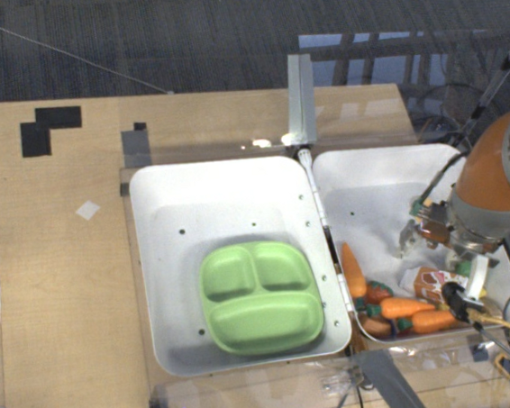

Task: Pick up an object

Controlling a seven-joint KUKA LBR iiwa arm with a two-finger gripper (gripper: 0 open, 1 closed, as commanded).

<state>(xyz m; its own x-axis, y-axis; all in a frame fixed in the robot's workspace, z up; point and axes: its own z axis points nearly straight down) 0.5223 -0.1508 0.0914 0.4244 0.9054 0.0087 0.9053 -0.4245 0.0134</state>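
While the gripper (418, 231) hangs at frame right over the right bin (370, 182), nothing shows between its fingers; spread or pressed together, cannot tell. Carrots (409, 306) and other items sit lower right, unlifted. Pick looks not yet done.

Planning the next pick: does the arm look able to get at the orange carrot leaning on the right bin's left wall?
Probably yes: the orange carrot lies uncovered, and the gripper hangs nearby.

Tray (261, 297) in left bin (165, 253) — carrots (402, 308) in right bin (371, 186)
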